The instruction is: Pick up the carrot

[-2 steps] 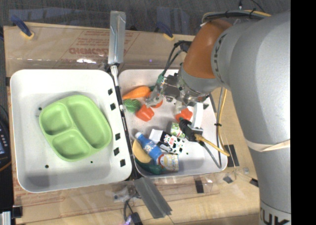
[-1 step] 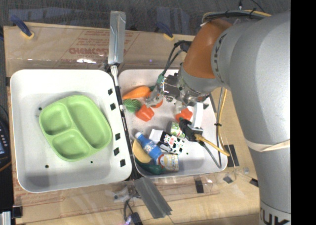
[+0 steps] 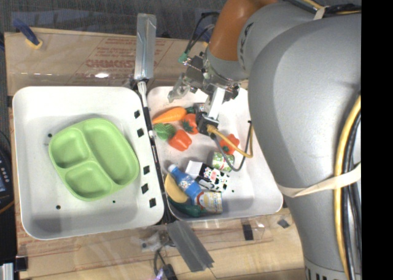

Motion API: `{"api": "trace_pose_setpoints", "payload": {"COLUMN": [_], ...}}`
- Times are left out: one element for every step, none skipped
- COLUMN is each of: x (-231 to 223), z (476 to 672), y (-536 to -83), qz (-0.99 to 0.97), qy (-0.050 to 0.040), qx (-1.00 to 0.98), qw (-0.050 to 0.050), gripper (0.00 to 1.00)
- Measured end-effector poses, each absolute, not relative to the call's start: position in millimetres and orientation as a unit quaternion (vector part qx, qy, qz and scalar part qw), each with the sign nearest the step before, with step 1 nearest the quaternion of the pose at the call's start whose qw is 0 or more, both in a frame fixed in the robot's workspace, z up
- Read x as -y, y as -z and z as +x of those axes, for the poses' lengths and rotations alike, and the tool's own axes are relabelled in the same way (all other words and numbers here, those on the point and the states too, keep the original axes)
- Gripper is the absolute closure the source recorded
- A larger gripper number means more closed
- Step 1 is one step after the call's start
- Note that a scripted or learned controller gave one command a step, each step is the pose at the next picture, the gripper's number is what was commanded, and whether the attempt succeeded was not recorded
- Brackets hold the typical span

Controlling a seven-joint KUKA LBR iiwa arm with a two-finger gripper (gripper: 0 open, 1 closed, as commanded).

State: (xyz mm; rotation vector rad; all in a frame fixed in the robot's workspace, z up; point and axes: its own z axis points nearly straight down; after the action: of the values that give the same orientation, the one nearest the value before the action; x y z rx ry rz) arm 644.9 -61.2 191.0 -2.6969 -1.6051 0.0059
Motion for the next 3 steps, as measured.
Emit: {"api": "trace_pose_setpoints", "payload": {"x": [63.7,120.8,135.6], "z": [612.8,629.6,599.6], "y": [-189.9,-90.0,-197.4], "qz": [-0.891,-0.921,-0.974], "qy": [-0.004,-0.005,-0.0018], "qx": [0.453,0.389,0.226], "qw": [0.003,0.003,0.002], "gripper": [0.0,0.0,0.0]}}
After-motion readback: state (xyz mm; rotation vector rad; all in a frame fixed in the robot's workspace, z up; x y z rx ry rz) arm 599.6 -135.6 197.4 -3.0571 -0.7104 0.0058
